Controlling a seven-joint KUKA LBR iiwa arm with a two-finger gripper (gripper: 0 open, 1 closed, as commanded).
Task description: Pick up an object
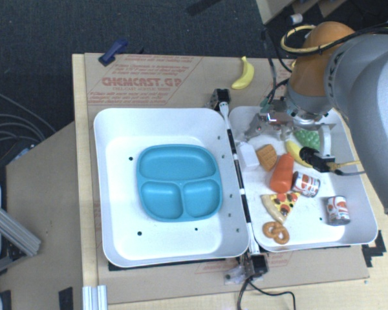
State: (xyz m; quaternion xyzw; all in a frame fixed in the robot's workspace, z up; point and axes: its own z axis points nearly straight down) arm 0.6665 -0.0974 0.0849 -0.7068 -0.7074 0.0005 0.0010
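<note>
a bench is seen from above with two shallow white bins side by side. the left bin holds a blue divided plate near its middle. the right bin holds a cluster of small things: a tan block, an orange-red cylinder, a pizza slice toy, a pretzel, two small cans, a green item and a yellow banana with a dark tip. the gripper is lowered over the far end of the right bin, just above the green item and the tan block; whether it is spread or closed cannot be told. nothing is seen held. a second banana lies on the cardboard beyond the bins
</note>
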